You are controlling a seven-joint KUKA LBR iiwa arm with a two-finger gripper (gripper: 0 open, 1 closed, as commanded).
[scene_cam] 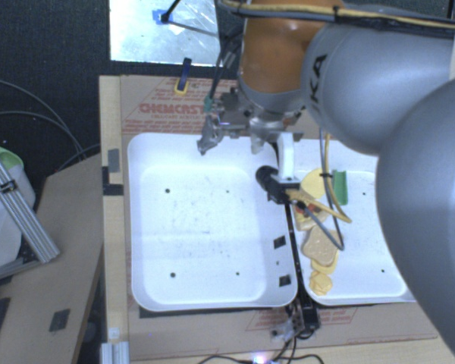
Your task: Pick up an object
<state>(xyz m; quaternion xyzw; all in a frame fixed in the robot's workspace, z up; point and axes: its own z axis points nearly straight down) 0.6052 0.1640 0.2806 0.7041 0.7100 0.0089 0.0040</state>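
A: Step?
B: Approach, nothing grasped. Over the left bin (140, 226), at its far rim, hangs the gripper (231, 141), fingers apart with nothing between.
A: Targets?
B: In the right bin (387, 283): yellow pieces (318, 252) along its left wall, green block (339, 186) behind them. Next move, I'd say: shift right, descend. Wall clearance looks tight.
A: Surface?
B: Both bins sit on printed cardboard (163, 108).

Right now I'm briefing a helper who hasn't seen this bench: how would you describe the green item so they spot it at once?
Look at the white bin on the view's right. Toward its far left part, next to the pale yellow pieces, lies a small green block. It is the only green thing there; its neighbours are yellow or tan.
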